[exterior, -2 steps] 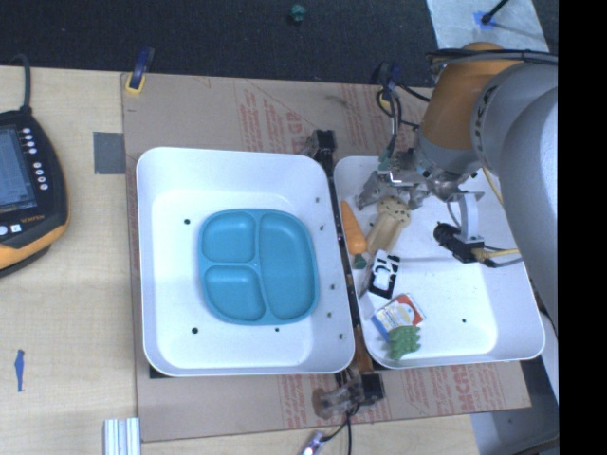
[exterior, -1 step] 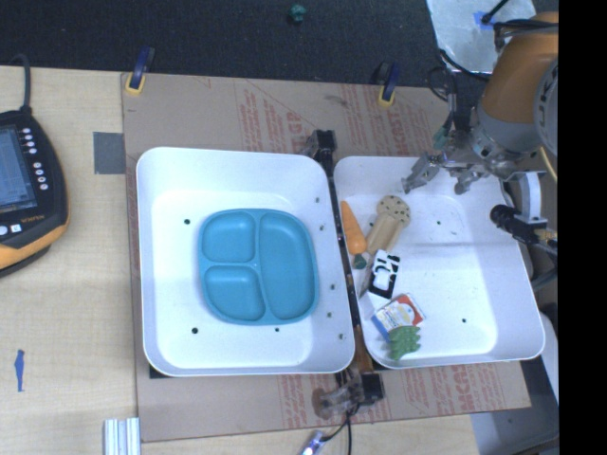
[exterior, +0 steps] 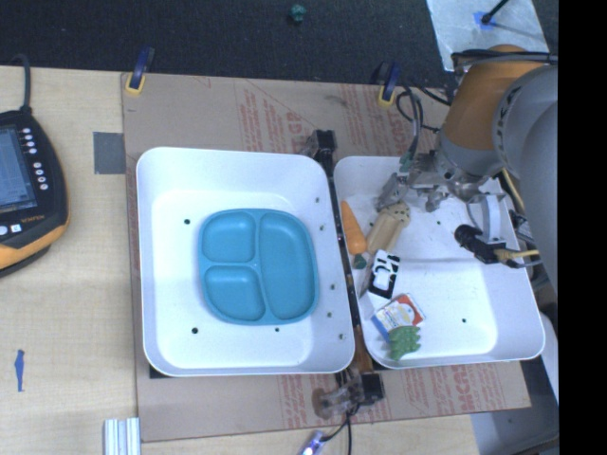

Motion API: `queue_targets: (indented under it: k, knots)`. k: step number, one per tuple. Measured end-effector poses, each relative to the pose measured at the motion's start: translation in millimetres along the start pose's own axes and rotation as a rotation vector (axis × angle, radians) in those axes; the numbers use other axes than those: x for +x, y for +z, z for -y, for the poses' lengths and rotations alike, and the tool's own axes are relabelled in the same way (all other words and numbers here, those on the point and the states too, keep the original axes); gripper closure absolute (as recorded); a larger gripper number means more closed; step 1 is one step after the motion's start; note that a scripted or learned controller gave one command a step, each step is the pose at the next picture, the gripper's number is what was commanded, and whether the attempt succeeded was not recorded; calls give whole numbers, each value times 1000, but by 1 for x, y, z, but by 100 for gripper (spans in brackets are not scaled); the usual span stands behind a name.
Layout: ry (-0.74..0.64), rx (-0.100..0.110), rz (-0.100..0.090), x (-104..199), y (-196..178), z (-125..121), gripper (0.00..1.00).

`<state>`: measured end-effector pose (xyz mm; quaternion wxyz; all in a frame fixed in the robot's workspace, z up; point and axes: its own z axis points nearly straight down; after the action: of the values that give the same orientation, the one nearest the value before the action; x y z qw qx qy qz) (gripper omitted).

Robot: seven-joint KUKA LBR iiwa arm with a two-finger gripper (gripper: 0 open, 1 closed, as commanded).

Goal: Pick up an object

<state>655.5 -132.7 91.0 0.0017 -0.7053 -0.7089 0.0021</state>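
Gripper (exterior: 403, 193) fingers are seen low over the right bin (exterior: 493, 335) near its far left corner, their gap impossible to judge. Just beneath, a wooden peg (exterior: 384, 230) is laid beside an orange carrot (exterior: 353, 227) along the left wall. A blue divided plate (exterior: 258, 265) is centred in the left bin (exterior: 171, 335)

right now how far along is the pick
Nothing looks lifted yet: the carrot, wooden piece, black card and green toy all lie in the right bin. In hand: the gripper is down by the wooden piece's top end. Left: grasping an object and raising it.
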Motion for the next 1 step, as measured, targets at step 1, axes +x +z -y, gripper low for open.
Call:
queue_targets:
  k: [1]
  knots:
    - [-1, 1, 0, 39, -1, -1, 0]
